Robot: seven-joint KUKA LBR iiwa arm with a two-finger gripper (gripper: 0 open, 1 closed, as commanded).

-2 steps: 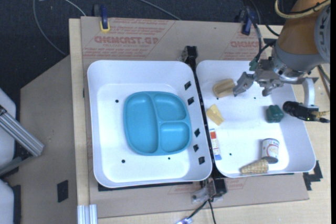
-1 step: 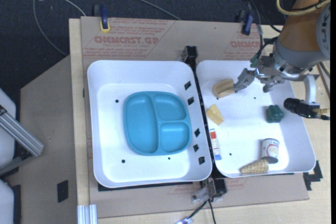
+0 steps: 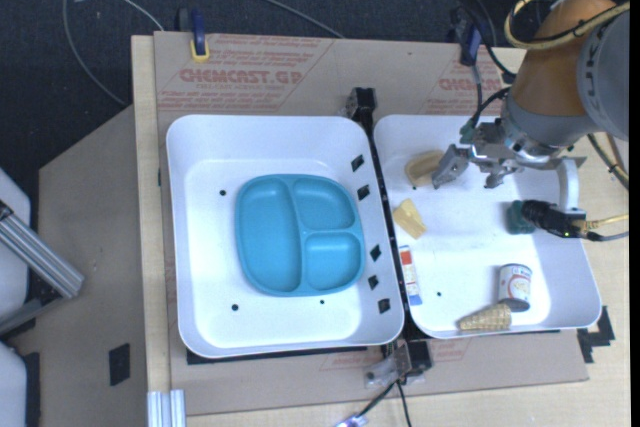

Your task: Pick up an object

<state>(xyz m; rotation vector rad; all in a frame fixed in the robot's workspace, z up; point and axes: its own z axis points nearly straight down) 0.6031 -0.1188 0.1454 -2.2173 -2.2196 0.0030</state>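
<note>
- Gripper (image 3: 470,167): upper right of frame, over right bin (image 3: 560,310); fingers spread, nothing between them.
- Nearest candidate: pale tan piece (image 3: 423,167), just left of the fingers, near bin's upper-left corner.
- Others: yellow wedge (image 3: 408,218) centre; small can (image 3: 514,282), cone (image 3: 486,318) lower right; dark green item (image 3: 525,215) right.
- Advice: straddle tan piece squarely, descend, then close; likely soft.
- Clearance: divider wall close on left; open floor mid-bin.
- Left bin (image 3: 190,215): blue divided plate (image 3: 299,234).
</note>
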